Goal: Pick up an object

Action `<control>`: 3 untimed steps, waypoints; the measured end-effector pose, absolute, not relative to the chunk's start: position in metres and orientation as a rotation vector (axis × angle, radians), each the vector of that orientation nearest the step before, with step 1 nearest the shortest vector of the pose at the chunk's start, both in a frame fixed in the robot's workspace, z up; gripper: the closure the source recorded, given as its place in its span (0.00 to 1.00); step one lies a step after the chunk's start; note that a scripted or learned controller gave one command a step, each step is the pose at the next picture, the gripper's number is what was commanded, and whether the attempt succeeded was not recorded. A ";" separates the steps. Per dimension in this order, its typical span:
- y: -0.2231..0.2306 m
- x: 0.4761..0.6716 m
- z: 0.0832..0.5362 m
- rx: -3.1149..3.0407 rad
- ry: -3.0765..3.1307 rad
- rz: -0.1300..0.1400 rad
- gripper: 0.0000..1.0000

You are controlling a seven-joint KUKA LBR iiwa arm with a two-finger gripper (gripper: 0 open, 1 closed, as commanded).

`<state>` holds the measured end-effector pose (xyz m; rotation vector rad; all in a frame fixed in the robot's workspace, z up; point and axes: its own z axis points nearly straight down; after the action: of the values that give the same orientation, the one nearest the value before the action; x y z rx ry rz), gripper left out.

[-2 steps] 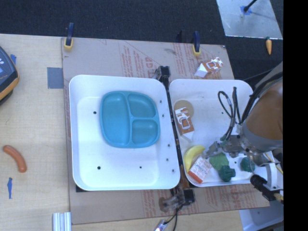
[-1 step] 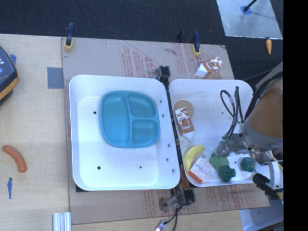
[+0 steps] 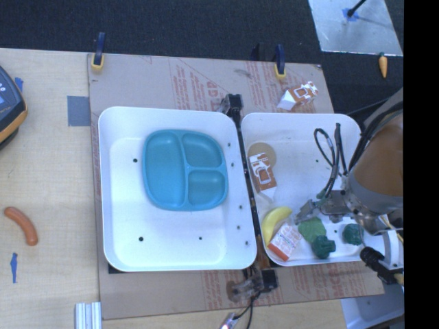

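- Camera view: two shallow white bins sit side by side on a sheet of brown cardboard laid over the wooden bench.
- The left white bin (image 3: 116, 184) carries a light-blue plastic divided plate (image 3: 185, 170), lying flat a little toward the bin's far edge and with its three compartments facing up.
- The right white bin (image 3: 295, 125) carries the small objects, most of them crowded along its near edge.
- A brown and white round-topped packet (image 3: 262, 166) lies close to the right bin's left edge, about midway along it.
- A yellow banana-shaped toy (image 3: 274, 219) lies near the bin's near-left corner, with a small white and red carton (image 3: 285, 242) just beside it at the near edge.
- A dark-green lumpy toy (image 3: 317, 235) lies near the middle of the near edge, and a smaller teal-green lump (image 3: 352, 234) lies toward the near-right corner.
- The grey arm reaches in from the right, and its gripper (image 3: 322, 208) is low over the near half of the right bin, just above the dark-green toy and beside the banana.
- Whether the gripper is released or clenched cannot be told; nothing is visibly between its tips.
- Black cables (image 3: 329, 149) loop from the wrist across the bin's far-right part.
- An orange sausage-shaped toy (image 3: 22, 225) lies on the bench near its left edge.
- A small white and orange carton (image 3: 298, 96) lies on the cardboard just beyond the right bin's far edge.
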<state>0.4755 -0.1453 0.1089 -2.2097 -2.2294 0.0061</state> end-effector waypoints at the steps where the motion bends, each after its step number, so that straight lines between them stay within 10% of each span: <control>1: -0.146 0.475 0.119 -2.206 -2.233 0.009 1.00; 2: -0.146 0.475 0.119 -2.206 -2.233 0.009 0.00; 3: -0.137 0.476 0.091 -2.216 -2.224 0.003 0.00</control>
<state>0.4756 -0.1374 0.0915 -2.2159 -2.2240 0.0032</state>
